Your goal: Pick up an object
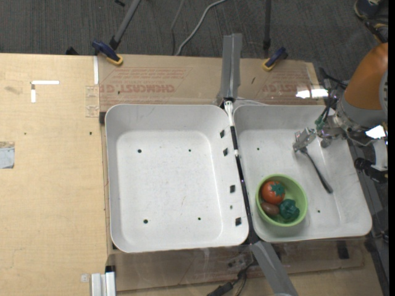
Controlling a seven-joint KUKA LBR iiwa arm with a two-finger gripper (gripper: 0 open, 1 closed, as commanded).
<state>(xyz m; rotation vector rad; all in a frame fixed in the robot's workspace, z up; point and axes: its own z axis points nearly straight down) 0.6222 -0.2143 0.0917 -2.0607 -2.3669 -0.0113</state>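
nothing is yet lifted: the gripper (303,142) hangs just above-right of the green bowl (282,201), fingers seemingly spread around nothing; descent and grasp are left.

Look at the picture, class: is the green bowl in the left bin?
No, the bowl sits in the right bin, near its front left corner.

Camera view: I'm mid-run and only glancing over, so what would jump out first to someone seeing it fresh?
The green bowl at the near edge of the right bin, holding a red tomato-like piece, a dark teal piece and something brownish. Next, the grey arm with its orange band entering from the right, its gripper low over that bin's far half. The left bin lies beside it.
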